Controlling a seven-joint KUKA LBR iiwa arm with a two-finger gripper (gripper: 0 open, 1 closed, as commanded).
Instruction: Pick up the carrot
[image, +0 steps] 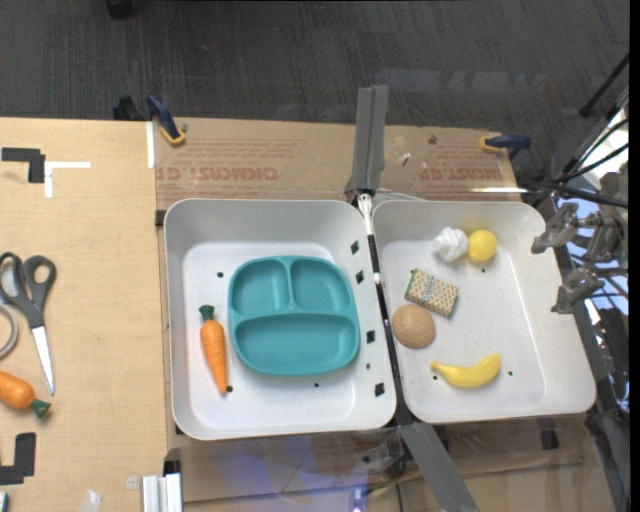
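The carrot, orange with a green top, lies along the left wall of the left bin, beside a teal divided plate. Its green end points to the far side. My gripper hangs over the right rim of the right bin, far to the right of the carrot. It is open, with nothing between its fingers.
The right bin holds a yellow banana, a brown round thing, a patterned small block, a white object and a yellow ball. On the bench to the left lie scissors and a second carrot.
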